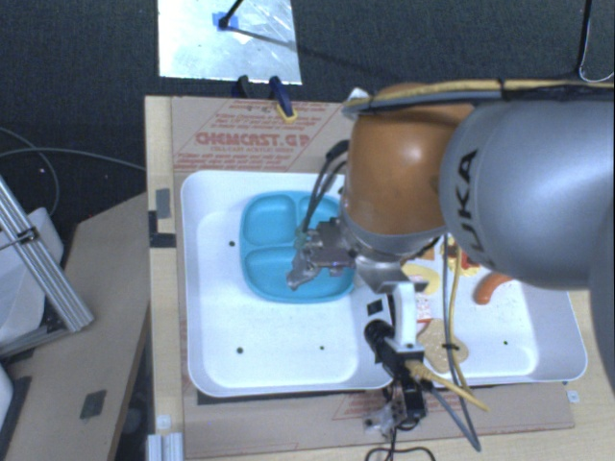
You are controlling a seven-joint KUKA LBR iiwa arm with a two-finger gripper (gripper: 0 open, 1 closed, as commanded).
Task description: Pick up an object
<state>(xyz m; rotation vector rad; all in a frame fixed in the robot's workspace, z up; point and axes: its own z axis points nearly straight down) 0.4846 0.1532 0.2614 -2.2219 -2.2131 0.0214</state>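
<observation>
A sky-blue plastic plate lay flat in the left bin, towards that bin's far right corner. It was a divided plate with rounded corners and raised ridges splitting it into compartments; its right part was hidden under the arm. The end effector hung over the plate's right near portion, a cluster of grey metal parts with dark cables running up from it. Whether it was open or closed could not be told from this angle, and nothing could be seen held in it.

In the right bin, largely covered by the arm, an orange sausage-shaped piece lay near the middle, a yellow curved piece showed just beside the arm's wrist, and a tan round thing sat near the front edge. What each one was could not be told.

The arm's grey casing bore large dark letters reading "UKA", the start of the word cut off by the orange band. The cardboard sheet under the bins, on the desk, carried red print reading "CHEMCAST G P", with smaller red lines above and below too fine to read. Behind it a shiny silver sheet lay on the dark floor.
</observation>
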